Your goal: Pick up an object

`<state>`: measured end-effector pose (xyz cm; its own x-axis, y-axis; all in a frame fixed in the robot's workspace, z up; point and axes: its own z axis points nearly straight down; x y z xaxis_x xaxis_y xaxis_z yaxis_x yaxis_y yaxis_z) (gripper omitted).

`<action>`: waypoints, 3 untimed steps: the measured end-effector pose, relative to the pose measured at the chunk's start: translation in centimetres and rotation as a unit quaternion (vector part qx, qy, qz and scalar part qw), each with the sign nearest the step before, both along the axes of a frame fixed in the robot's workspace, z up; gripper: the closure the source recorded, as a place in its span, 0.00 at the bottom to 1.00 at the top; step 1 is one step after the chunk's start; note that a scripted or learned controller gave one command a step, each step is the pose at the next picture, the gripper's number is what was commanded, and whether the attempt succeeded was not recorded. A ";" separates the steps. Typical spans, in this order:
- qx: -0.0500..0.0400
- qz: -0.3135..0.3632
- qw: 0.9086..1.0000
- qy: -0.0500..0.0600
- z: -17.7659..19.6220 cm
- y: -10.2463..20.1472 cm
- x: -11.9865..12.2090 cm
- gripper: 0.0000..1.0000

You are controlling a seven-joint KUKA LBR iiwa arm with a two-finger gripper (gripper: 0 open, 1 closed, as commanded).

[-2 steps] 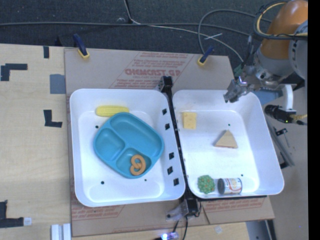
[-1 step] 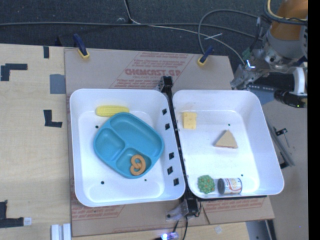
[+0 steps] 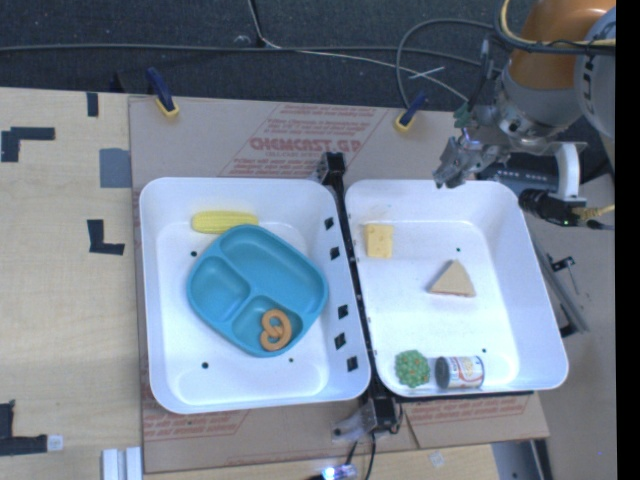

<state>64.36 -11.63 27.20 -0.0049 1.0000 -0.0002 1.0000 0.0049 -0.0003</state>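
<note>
Objects for picking lie spread over two white bins set side by side on the bench. Left bin: one blue divided plate, tilted, with three compartments; one yellow corn cob lying just beyond the plate's far edge, touching or nearly touching it; one orange pretzel resting in the plate's near compartment. Right bin: four items, well apart except for the last two. One tan wedge, triangular, sits near the bin's middle. One small can, lying on its side with a red-and-white label, rests at the near wall. One yellow cheese block, roughly square, lies toward the far left corner. One green broccoli floret, round and bumpy, lies just beside the can, on the can's left as viewed. One gripper hangs above the far edge of the right bin, apart from every item; whether its fingers are parted or closed cannot be made out, and nothing is seen between them.
</note>
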 end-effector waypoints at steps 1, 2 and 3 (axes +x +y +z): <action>0.001 0.001 1.000 0.001 -0.2 5.6 -1.9 1.00; 0.001 0.001 1.000 0.002 -2.0 11.3 -3.2 1.00; 0.001 0.001 1.000 0.002 -2.9 16.9 -5.3 1.00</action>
